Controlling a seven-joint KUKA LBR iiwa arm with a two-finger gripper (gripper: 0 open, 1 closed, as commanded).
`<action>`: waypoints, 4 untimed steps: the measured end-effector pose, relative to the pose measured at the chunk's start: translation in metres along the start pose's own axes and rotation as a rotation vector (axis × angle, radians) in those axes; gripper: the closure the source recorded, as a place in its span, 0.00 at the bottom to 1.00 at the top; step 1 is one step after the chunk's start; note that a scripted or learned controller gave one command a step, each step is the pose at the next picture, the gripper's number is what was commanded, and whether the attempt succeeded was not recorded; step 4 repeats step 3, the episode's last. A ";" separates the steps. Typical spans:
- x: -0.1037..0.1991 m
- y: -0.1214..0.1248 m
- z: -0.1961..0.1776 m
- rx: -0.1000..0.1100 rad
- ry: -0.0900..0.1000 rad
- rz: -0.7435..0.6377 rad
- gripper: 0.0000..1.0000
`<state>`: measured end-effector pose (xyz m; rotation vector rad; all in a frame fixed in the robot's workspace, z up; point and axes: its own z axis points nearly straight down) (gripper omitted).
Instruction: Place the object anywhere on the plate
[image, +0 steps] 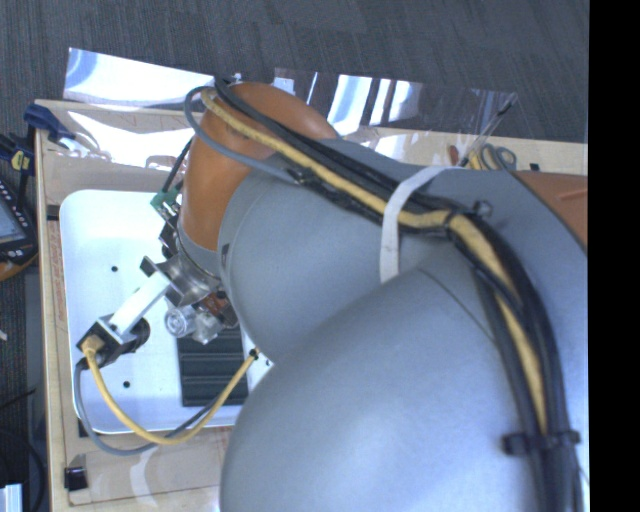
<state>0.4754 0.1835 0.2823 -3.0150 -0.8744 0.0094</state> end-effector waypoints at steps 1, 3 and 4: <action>-0.005 0.097 -0.045 0.000 0.001 -0.027 1.00; 0.042 0.145 0.049 0.002 -0.003 0.017 1.00; 0.042 0.145 0.049 0.002 -0.003 0.017 1.00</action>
